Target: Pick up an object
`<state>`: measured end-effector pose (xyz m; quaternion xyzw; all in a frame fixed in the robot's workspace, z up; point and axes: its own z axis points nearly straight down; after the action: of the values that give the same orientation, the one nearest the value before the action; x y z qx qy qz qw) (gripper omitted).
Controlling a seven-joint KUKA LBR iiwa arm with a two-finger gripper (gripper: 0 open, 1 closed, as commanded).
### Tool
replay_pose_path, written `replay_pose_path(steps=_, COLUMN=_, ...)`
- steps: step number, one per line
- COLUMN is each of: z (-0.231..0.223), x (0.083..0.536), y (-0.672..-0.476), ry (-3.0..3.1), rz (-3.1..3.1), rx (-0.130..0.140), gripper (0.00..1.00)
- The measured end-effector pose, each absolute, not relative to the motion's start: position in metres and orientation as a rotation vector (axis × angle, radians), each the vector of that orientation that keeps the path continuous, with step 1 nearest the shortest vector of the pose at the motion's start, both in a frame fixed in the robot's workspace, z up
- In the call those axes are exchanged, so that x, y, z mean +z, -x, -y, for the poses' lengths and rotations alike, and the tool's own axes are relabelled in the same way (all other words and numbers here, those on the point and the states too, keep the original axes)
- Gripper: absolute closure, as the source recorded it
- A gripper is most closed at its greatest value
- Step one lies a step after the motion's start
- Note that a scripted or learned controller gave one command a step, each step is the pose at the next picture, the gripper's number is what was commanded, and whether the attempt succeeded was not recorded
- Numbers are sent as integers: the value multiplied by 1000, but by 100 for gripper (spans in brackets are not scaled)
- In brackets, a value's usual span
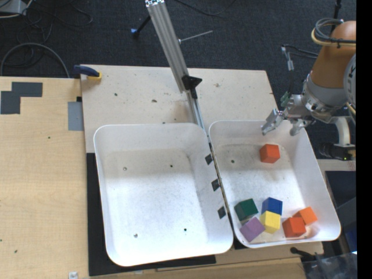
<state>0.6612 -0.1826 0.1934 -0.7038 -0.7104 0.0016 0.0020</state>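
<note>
While fingers (284, 124) spread, orange cube (269, 153) sits square

Grey arm (332, 89), orange band, metallic end effector (283, 122).

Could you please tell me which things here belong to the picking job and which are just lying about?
Job: end effector, open; orange cube; green, blue, yellow, purple cubes; right bin.

Lying about: left bin, clamp, aluminium rail, cables.
</note>
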Motion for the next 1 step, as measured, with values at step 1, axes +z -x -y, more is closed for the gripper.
replay_pose_path(steps=1, z=203, x=443, y=-630, ry=2228, rz=2225, rx=-5, gripper=0)
